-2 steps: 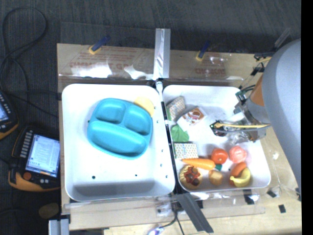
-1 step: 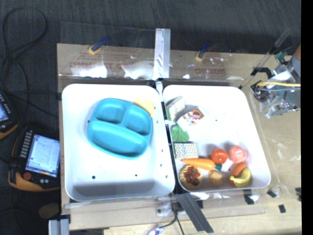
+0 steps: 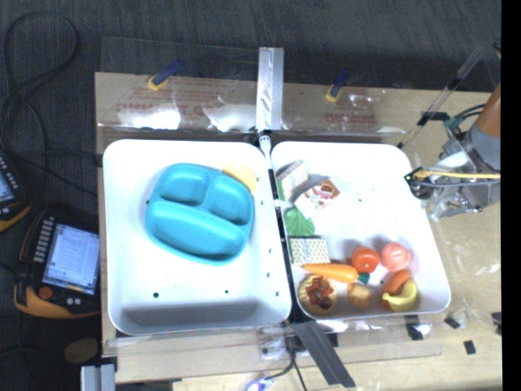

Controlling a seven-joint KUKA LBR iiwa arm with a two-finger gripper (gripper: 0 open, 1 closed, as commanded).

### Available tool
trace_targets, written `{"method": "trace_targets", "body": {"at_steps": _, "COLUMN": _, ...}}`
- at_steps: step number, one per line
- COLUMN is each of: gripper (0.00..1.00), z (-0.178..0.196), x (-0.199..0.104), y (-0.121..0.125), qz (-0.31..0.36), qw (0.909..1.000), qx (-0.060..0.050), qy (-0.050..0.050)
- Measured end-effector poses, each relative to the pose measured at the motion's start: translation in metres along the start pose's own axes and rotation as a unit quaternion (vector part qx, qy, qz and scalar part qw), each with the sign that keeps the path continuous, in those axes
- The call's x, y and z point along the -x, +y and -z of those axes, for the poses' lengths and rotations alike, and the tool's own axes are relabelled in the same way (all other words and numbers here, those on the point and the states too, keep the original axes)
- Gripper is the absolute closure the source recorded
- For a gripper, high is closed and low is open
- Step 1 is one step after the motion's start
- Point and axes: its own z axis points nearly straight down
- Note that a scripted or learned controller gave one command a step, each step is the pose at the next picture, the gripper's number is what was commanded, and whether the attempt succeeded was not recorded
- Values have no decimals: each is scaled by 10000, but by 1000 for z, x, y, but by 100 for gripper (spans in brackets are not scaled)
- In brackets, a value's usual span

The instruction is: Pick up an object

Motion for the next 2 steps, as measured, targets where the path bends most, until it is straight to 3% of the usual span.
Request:
{"method": "trace_targets", "body": {"at_steps": 1, "gripper": 100, "z": 47, "x": 53, "y": -14, "qz": 1088, "qw": 9941, "qx": 2, "qy": 7}}
{"method": "trace_targets", "body": {"at_steps": 2, "gripper": 100, "z": -119, "x": 33, "y": -12, "qz": -323, "qw": 9995, "qx": -27, "qy": 7}}
